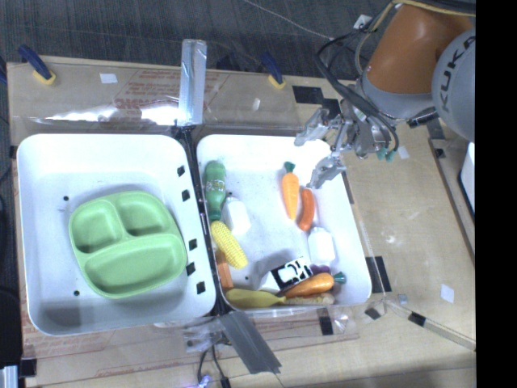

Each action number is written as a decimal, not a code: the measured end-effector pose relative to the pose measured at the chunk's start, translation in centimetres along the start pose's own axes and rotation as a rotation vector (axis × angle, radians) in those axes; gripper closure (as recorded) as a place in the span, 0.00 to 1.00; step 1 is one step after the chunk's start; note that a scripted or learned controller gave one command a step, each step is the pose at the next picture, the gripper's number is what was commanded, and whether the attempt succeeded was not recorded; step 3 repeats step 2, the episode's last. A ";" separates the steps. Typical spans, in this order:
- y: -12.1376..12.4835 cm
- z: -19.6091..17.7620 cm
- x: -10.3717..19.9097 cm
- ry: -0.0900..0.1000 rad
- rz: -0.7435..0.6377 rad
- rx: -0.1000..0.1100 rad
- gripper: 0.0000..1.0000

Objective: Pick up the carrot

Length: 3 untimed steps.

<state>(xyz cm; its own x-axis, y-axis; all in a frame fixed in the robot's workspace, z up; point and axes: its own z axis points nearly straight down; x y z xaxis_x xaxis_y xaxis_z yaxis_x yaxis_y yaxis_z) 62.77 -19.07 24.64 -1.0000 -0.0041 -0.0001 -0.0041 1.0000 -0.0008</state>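
The carrot (289, 192), orange with a small green top, lies almost lengthwise in the upper middle of the right bin (266, 148). A reddish-orange sausage (306, 208) rests right beside it on its right. My gripper (320, 149) hangs over the bin's upper right corner, just right of and above the carrot's green end. It is open, one finger (310, 129) near the bin's far rim and the other (326, 170) close to the sausage's top, with nothing between them.
The right bin also holds a green bottle (214, 184), a corn cob (229, 244), a white bottle (321, 246), a banana (254, 298), a black-and-white box (291, 272) and a second orange vegetable (311, 284). A green divided plate (125, 242) sits in the left bin.
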 end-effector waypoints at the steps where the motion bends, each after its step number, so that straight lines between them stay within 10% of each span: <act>1: -1.0 15.7 -2.9 0.003 0.097 -0.002 0.00; 2: -0.8 14.2 -3.3 -0.006 0.088 0.001 1.00; 3: -0.8 14.2 -3.3 -0.006 0.088 0.001 1.00</act>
